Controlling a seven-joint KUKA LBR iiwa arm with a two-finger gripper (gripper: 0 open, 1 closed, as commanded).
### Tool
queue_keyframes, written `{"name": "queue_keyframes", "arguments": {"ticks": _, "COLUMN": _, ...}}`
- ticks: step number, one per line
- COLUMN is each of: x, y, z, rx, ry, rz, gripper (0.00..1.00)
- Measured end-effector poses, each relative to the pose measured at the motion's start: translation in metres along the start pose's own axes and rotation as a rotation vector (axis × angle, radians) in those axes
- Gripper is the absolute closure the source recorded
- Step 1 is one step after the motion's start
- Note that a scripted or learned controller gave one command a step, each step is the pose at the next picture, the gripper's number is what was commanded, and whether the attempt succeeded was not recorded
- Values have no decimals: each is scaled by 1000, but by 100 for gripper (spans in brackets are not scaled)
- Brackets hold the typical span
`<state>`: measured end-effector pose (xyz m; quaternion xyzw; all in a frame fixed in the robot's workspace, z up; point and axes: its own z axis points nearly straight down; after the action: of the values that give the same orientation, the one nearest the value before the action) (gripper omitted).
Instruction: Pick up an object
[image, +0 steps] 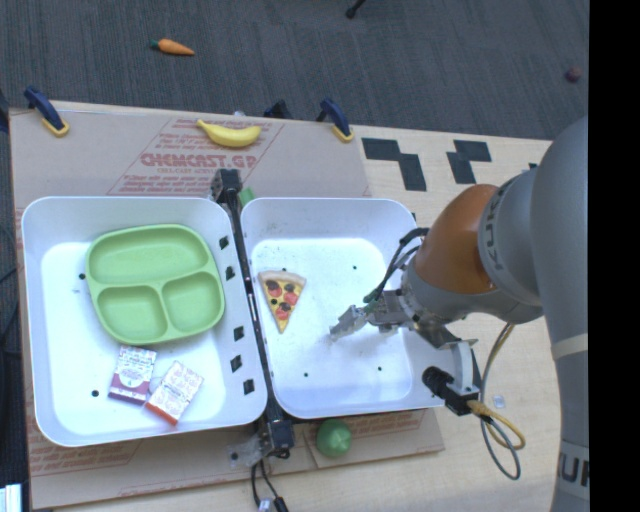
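A toy pizza slice (281, 298) lies flat near the left wall of the right bin (330, 212). My gripper (347, 324) hangs low over the middle of that bin, to the right of the slice and a little nearer the front, apart from it. Nothing shows between its fingers. In the left bin (40, 330) rests a green divided plate (153, 281), and in front of it lie two small packets, one dark red (133, 374) and one orange-red (174, 390).
A toy banana (230, 131) lies on the cardboard behind the bins. A green ball (334, 437) sits on the bench in front of the right bin. A small carrot (174, 46) lies on the floor beyond. The arm's cable (500, 425) loops at front right.
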<state>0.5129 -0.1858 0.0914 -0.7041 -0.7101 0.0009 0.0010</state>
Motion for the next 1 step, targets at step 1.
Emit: {"name": "queue_keyframes", "arguments": {"ticks": 1, "x": -25, "y": 139, "z": -1, "rx": -2, "ry": 1, "rz": 3, "gripper": 0}}
